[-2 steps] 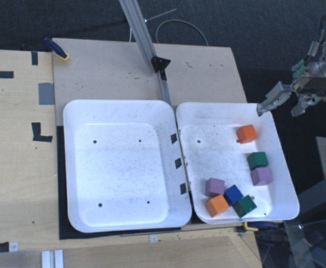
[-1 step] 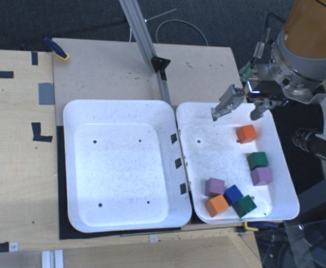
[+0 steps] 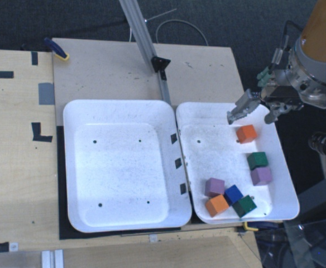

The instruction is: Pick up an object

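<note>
My gripper (image 3: 253, 114) hangs over the far right part of the right bin (image 3: 199, 116), open, with nothing between its fingers. One finger (image 3: 240, 109) points left and the other finger (image 3: 271, 115) sits to the right. Just below it lies an orange cube (image 3: 246, 133). Further down the bin's right side rest a green cube (image 3: 257, 160) and a purple cube (image 3: 261, 176). In the near corner a purple cube (image 3: 214, 186), a blue cube (image 3: 233, 194), an orange cube (image 3: 217, 205) and a green cube (image 3: 244, 205) cluster together.
The left bin (image 3: 118, 166) stands beside the right one, their rims touching in the middle. A grey metal pole (image 3: 142, 32) slants across the bench behind the bins. A thin cable loop (image 3: 180, 29) lies behind the bench.
</note>
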`<action>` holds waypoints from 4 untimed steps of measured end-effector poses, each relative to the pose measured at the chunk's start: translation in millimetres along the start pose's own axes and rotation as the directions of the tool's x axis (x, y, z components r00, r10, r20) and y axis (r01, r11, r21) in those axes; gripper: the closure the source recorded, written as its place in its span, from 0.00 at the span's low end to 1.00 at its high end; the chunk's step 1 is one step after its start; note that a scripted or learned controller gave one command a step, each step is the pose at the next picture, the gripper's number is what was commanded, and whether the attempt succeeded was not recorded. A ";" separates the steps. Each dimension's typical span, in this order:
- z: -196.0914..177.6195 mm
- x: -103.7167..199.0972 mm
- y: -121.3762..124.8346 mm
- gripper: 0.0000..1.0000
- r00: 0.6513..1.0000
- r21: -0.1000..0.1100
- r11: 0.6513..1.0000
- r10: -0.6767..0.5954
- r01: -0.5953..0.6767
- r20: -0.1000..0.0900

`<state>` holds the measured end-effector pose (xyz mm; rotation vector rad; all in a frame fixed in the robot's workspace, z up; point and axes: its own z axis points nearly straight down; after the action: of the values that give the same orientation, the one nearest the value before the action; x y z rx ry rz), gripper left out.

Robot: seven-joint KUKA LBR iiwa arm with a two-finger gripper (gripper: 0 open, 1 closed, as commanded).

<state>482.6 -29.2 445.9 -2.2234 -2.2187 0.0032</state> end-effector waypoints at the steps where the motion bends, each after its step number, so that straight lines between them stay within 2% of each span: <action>1: -74.8 -7.7 0.2 0.00 1.000 -0.010 1.000 -0.004 0.004 0.000; 2: -97.9 22.0 -0.1 0.00 1.000 -0.005 1.000 -0.005 0.005 -0.001; 3: 142.2 9.0 23.4 0.00 1.000 0.008 1.000 -0.002 0.002 0.000; 4: 15.7 -1.2 0.0 0.00 1.000 -0.010 1.000 -0.003 0.003 -0.001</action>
<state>482.6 -30.5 430.2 -2.2246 -2.2267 -0.0083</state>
